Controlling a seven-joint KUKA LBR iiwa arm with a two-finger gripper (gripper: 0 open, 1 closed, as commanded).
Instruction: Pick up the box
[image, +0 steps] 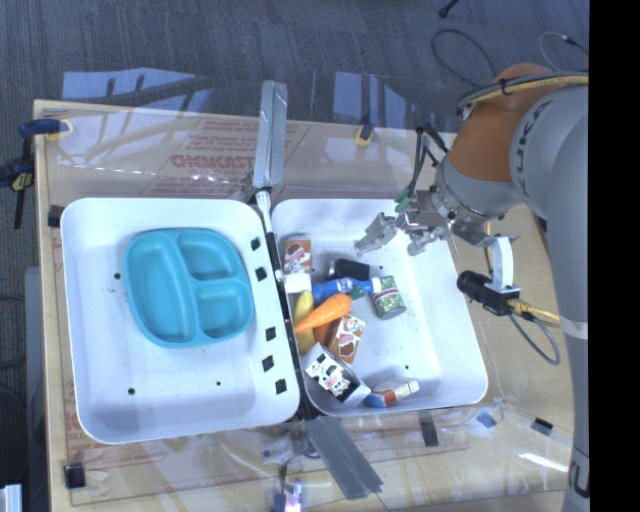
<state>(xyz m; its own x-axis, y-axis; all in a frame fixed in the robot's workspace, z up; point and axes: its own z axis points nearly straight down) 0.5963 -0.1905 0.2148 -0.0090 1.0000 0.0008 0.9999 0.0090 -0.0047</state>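
Box (297, 254) at right bin's left edge, well apart from jaws (378, 232); jaws' state unclear.

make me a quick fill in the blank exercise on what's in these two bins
1. The blue divided tray lies in the ____ bin.
2. The carrot is coloured ____.
3. The gripper hangs over the ____ bin.
4. The tray has ____ compartments.

Missing words: left; orange; right; three
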